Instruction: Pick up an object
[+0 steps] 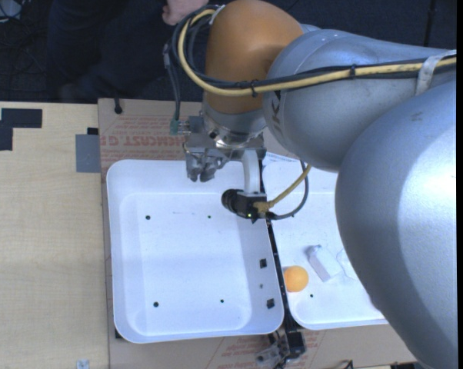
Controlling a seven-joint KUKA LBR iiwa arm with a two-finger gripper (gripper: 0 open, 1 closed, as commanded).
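A: The grey arm (370,106) fills the right side, and its gripper (202,167) hangs over the left bin (124,244), by the far wall.

B: Jaws?

A: Can't tell, and nothing visible between them. The 2 candidates, an orange ball (295,279) and a clear block (318,264), lie in the right bin (324,317).

B: Then closing there likely grabs air.

light wood surface (39,237), dark blocky marks on it at upper left, brown cardboard sheet (143,133) with red print, dark unlit room behind
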